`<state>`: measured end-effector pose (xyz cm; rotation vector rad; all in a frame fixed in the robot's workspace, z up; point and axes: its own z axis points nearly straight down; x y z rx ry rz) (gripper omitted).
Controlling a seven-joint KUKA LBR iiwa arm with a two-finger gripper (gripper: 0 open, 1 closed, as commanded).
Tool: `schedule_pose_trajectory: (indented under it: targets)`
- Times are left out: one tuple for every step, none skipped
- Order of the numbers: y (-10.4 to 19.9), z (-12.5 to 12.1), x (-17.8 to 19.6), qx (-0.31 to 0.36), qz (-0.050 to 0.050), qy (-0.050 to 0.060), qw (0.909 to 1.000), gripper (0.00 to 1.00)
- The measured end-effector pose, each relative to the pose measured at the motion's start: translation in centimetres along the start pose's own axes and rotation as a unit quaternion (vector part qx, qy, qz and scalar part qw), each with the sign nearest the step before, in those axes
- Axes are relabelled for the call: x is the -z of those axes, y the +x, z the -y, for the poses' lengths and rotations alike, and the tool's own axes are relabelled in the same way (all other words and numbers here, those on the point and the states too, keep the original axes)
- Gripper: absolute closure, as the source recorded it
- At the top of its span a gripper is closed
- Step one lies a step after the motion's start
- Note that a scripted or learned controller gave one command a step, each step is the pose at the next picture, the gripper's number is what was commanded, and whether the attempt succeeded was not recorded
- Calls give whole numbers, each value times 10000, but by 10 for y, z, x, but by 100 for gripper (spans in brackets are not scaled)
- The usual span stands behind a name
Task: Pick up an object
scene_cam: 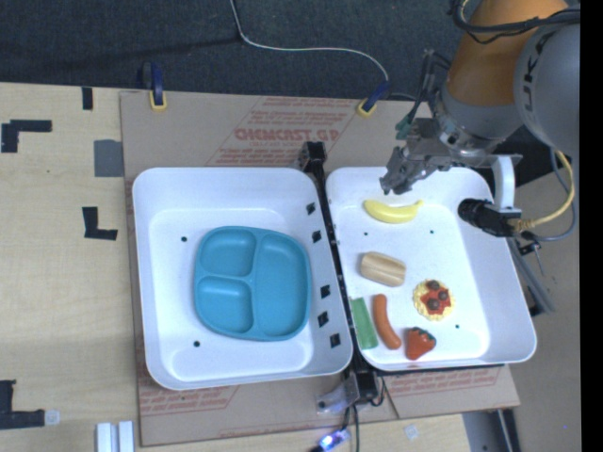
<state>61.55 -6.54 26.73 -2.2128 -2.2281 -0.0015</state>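
Bench top: pale wood with black tape marks at the left, a brown cardboard sheet (283, 130) with red print laid under both bins. Blue-and-yellow clamps (154, 90) pin the cardboard's far edge. Beyond the bench, dark carpet with a thin white cable (311, 50) looping across it.

Left bin (160, 205) — holds a blue divided plate (252, 282), lying flat.

Right bin (490, 290) — banana (392, 211) near the far wall; bread roll (382, 269) mid-bin; small pizza (432, 299) toward the right; green stick (362, 322), sausage (384, 321) and strawberry (420, 343) along the near edge.

Gripper (400, 185) hangs just above the banana's far side, arm entering from the right. Whether it is spread or closed — cannot tell from this angle. Banana lies on the bin floor.
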Motion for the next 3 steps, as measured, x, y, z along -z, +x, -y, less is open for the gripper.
schedule_pose_trajectory:
  targets:
    - [63, 7, -11, 0, 2, 10, 10000, 100]
    - [116, 16, -8, -5, 4, 9, 10000, 100]
    - [163, 29, -12, -6, 6, 13, 10000, 100]
